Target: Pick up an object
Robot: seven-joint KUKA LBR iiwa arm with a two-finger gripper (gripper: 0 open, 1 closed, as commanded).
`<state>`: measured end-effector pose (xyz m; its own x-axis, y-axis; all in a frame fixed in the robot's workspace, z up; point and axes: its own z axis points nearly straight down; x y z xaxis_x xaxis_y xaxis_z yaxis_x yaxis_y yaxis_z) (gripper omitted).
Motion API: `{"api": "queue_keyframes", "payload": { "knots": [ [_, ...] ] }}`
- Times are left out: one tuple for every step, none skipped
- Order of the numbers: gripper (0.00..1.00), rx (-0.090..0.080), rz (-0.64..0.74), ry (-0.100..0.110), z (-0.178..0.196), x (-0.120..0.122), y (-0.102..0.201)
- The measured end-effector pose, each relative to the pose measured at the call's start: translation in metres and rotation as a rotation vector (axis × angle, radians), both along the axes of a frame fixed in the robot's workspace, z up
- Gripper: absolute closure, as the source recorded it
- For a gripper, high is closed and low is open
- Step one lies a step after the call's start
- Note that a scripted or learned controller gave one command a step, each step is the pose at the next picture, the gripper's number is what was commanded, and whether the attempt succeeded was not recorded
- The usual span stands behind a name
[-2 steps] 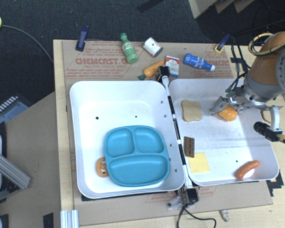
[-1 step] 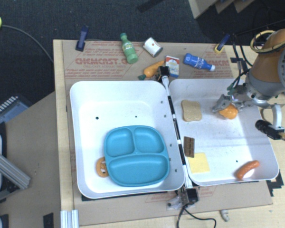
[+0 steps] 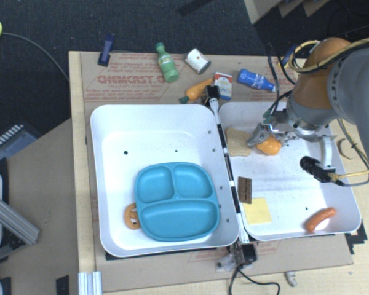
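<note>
In the right bin (image 3: 332,183), the gripper (image 3: 267,141) sits low over an orange object (image 3: 270,146) near the bin's upper left. The object lies between its fingers, gripped.

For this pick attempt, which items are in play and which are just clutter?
In play:
gripper, down in the right bin
orange object at its fingertips; grasp unclear

Lying about:
blue divided plate, pretzel in the left bin
yellow square, brown bar, sausage
green bottle, blue bottle behind the bins
</note>
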<state>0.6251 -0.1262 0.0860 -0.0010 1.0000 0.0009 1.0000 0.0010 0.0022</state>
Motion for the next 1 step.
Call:
{"api": "queue_keyframes", "payload": {
  "knots": [
    [1.00, 0.000, 0.001, 0.000, 0.0996, -0.0412, 0.0732]
  ]
}}
